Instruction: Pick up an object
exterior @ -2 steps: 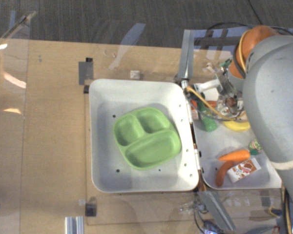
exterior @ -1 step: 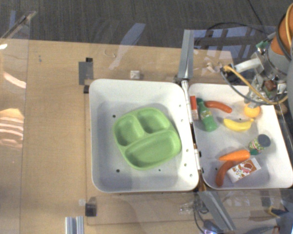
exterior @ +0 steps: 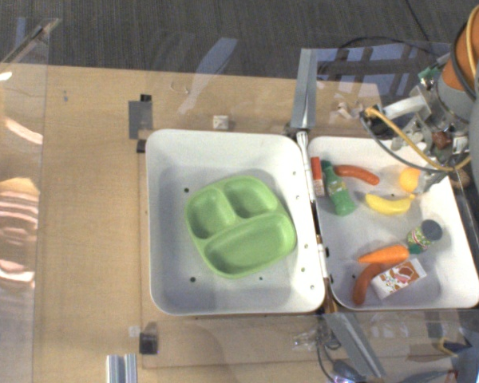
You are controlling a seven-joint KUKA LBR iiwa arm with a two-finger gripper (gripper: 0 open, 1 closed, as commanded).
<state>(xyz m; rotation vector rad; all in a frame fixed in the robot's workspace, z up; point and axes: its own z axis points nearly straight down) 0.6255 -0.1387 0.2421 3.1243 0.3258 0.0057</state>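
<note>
On the worktop [exterior: 80,238], two bins; the gripper [exterior: 431,138] hangs above the banana [exterior: 388,205]. I cannot tell if its fingers are open.

Wooden bench [exterior: 80,238] under a clear sheet with pale glare along its left edge; dark ribbed carpet [exterior: 184,14] beyond the far edge; small black brackets [exterior: 141,118] near the left bin's corners.

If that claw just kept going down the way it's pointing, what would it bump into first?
Probably the small yellow toy at the top of the right bin, just under the claw. Depth is hard to judge from this slanted view, so it might miss it and meet the bin floor.
</note>
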